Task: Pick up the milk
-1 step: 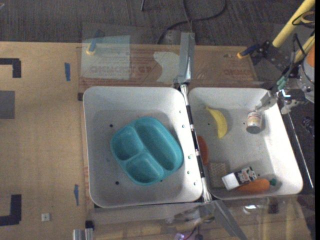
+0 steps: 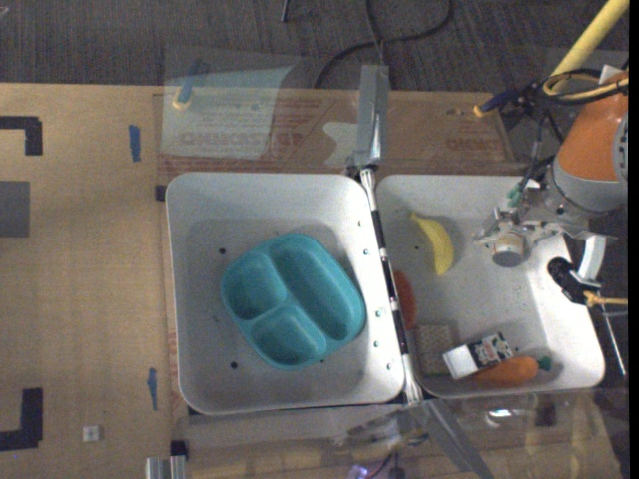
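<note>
Milk, carrot, banana in right bin.

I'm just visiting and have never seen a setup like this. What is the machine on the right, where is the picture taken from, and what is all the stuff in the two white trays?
One camera above the bench looks down at a slant. The grey and orange thing is a robot arm reaching in from the right; its gripper hangs over the right bin, with nothing visible between its fingers. That bin holds a banana, a small milk carton lying beside a carrot, a brownish sponge-like square and a red item at its left wall. The left bin holds a teal divided plate. The arm is meant to pick up the milk.
</note>
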Robot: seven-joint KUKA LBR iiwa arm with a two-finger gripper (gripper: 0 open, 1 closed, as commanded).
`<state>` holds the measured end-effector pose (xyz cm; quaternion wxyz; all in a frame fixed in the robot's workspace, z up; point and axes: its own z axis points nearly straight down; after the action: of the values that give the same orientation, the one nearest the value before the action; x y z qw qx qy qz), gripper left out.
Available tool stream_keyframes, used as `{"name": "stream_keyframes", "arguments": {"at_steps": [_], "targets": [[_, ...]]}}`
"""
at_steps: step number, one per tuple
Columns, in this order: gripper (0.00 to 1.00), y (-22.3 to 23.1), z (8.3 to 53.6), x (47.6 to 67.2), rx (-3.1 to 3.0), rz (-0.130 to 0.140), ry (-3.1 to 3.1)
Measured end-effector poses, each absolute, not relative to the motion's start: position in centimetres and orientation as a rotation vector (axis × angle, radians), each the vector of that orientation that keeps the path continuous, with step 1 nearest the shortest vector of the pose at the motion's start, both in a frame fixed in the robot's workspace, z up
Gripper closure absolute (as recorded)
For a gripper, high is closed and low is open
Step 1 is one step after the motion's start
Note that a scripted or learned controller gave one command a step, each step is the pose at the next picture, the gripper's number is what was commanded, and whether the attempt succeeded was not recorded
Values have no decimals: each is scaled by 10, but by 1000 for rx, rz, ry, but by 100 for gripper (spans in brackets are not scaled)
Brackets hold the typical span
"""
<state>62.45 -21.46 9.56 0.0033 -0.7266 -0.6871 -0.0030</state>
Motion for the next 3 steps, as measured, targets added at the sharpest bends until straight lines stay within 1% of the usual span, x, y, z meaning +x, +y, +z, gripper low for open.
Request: {"name": "stream_keyframes", "arguments": {"at_steps": [1, 2, 3], "targets": [[100, -219, 108, 625, -2286, -3, -2159], [100, -149, 172, 646, -2510, -1, -1892], [100, -90, 271, 662, -2639, -1, -1708]]}}
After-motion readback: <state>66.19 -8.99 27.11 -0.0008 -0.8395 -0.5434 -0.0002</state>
